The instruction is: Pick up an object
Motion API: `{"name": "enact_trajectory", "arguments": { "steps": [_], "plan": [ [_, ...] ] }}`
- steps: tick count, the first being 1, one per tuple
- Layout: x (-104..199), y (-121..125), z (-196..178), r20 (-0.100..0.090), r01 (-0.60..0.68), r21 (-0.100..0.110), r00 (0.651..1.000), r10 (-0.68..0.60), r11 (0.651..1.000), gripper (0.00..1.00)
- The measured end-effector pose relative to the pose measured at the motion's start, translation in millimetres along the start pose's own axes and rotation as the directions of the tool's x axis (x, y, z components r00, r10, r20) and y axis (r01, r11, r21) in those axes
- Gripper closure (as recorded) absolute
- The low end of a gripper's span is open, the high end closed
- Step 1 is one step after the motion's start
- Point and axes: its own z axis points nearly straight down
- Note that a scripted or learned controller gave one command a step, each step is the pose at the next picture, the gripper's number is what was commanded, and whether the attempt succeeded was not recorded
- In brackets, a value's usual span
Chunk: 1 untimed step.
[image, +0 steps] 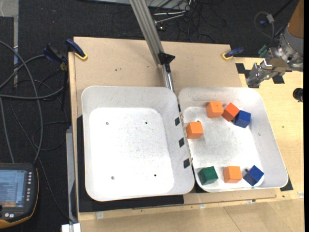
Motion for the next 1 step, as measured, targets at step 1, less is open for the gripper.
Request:
{"name": "enact_trajectory", "arguments": {
  "steps": [1],
  "plan": [
    [51.0, -9.1, -1.0, -0.005, 0.005, 0.009, 1.0, -0.004, 1.0, 1.0]
  ]
}}
